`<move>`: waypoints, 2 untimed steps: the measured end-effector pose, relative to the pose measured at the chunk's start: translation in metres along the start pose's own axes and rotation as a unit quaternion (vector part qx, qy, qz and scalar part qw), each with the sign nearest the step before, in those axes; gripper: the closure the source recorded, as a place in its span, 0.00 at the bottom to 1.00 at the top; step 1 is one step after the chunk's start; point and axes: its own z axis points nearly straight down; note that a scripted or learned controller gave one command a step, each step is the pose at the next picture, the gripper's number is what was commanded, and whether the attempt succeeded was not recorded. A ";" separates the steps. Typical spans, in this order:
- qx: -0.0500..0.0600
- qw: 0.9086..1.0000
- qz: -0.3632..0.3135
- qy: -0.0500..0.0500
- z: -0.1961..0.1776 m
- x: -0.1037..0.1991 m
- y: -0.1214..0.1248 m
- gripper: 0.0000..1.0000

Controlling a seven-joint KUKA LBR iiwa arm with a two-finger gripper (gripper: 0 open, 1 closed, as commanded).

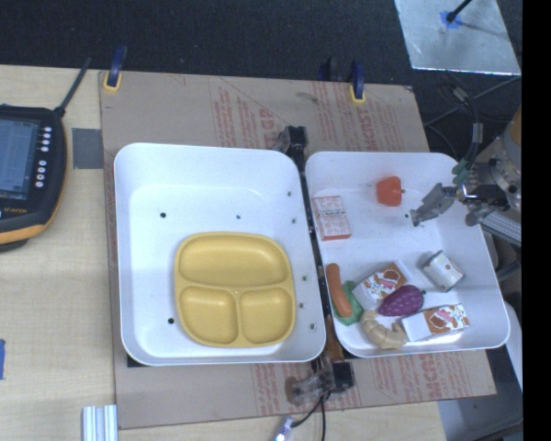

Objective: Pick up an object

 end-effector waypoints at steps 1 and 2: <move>0.002 1.000 -0.001 0.000 0.132 0.004 0.083 0.00; 0.000 1.000 0.001 0.000 0.165 -0.036 0.118 0.00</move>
